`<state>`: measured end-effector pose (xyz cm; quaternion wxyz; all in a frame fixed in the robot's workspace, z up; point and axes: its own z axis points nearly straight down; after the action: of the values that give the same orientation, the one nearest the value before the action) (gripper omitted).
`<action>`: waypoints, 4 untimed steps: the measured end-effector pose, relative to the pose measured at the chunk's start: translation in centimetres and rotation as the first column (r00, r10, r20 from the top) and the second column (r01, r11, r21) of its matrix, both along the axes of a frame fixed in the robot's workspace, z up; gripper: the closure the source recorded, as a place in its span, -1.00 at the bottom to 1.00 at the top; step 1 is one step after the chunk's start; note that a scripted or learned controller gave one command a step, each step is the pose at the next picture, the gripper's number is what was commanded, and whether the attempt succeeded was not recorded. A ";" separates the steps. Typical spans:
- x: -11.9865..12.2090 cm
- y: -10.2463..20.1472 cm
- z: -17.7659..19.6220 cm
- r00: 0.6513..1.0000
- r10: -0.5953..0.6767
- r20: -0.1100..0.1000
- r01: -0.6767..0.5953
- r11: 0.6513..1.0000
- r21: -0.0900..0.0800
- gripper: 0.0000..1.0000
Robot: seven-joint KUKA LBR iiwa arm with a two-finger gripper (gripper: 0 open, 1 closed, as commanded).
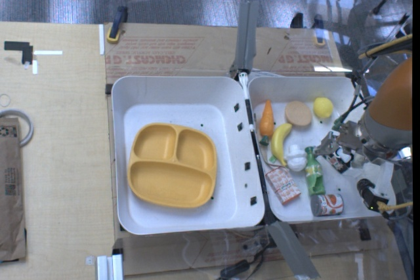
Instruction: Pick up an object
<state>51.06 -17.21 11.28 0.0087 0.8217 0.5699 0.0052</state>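
The right bin (341, 85) holds several items: an orange carrot (266, 117), a yellow banana (280, 142), a round tan disc (298, 114), a yellow lemon (322, 107), a small white object (296, 159), a green bottle (314, 172), a red and white carton (283, 183) and a can lying on its side (327, 204). My gripper (336, 153) hangs low over the right part of this bin, just right of the green bottle's top and below the lemon. Nothing is visibly held in it.
The left bin (125, 160) carries a yellow divided plate (173, 164). The arm's orange band (396, 100) rises at the right edge over the bin's rim. A brown paper bag (9, 187) lies at the far left on the wooden bench.
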 end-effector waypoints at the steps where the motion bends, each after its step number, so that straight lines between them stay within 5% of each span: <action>1: 0.1 -0.3 1.2 1.000 -0.003 0.005 0.003 1.000 -0.006 1.00; 2: 2.3 -1.4 3.1 0.969 0.245 -0.020 -0.245 0.969 0.007 1.00; 3: 5.3 6.0 9.0 0.993 -0.113 -0.021 0.113 0.994 0.007 1.00; 4: -3.3 7.3 10.2 0.957 0.288 -0.022 -0.288 0.958 0.009 1.00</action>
<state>47.71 -9.89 21.49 -0.0010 0.7299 0.6835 -0.0015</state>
